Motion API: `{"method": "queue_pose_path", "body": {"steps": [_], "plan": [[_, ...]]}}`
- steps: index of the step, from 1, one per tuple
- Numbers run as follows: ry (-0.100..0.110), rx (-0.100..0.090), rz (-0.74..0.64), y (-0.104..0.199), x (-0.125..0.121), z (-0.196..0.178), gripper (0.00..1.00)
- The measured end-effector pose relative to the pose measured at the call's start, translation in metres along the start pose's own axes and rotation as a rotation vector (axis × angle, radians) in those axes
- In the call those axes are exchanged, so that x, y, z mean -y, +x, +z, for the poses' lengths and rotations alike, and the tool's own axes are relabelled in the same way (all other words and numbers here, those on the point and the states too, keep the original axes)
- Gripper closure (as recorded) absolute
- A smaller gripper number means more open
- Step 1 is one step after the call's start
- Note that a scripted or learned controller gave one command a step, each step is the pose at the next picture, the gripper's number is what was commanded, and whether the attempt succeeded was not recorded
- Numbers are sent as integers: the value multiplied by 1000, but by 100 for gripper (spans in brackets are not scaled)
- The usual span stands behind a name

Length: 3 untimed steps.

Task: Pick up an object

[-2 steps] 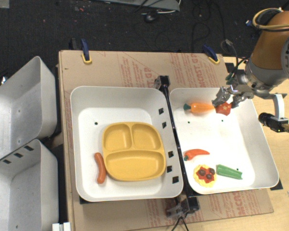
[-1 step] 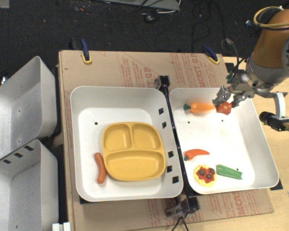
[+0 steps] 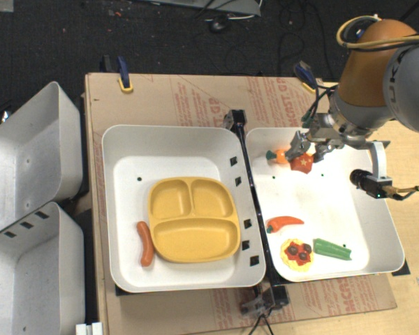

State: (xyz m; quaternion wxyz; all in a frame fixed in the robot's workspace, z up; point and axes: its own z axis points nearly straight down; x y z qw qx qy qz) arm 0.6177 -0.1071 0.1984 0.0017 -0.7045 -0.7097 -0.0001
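The hand (image 3: pixel 306 151) hangs low over the right bin (image 3: pixel 349 257), right above a red toy (image 3: pixel 302 163) and a carrot (image 3: pixel 279 157). Open or closed, I cannot tell.

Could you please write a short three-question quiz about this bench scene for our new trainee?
1. True or false: the yellow divided plate lies in the left bin.
2. Which item lies beside the plate, on its left? A) sausage B) green bean C) pizza slice
3. Fill in: the tool is above the far end of the ____ bin, near a red strawberry-like toy.

Key:
1. True.
2. A, the sausage; the green bean and small pizza lie in the right bin, near the red chili pepper.
3. right.
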Motion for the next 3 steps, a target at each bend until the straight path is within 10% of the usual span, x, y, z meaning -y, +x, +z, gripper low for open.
{"method": "queue_pose_path", "body": {"steps": [3], "plan": [[0, 0, 0, 152, 43, -11, 100]]}}
